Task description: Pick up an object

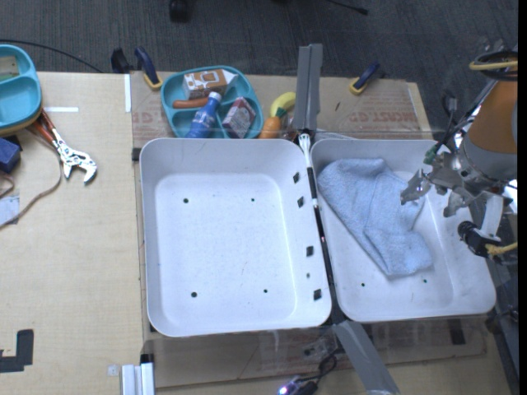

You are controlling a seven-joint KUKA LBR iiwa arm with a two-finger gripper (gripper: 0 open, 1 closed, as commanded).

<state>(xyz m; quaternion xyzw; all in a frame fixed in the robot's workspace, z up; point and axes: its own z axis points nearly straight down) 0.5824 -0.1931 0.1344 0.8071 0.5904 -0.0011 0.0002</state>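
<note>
A light blue cloth [375, 212] lies crumpled in the right white bin [461, 290], stretching from the bin's back left corner toward its middle. My gripper [431, 199] hangs over the right side of that bin, just beyond the cloth's right edge. Its fingers are spread open, and nothing sits between them. The left fingertip [411, 192] is close to the cloth's edge; whether it touches the cloth I cannot tell. The grey arm with its orange band [498, 122] comes in from the right.
The left white bin [165, 245] sits beside the right one, with a ridge and a grey post [308, 81] between them. Behind the bins stands a teal tray [174, 105] of small items, with a yellow piece [282, 104] next to it. A wrench [74, 161] lies on the bench at left.
</note>
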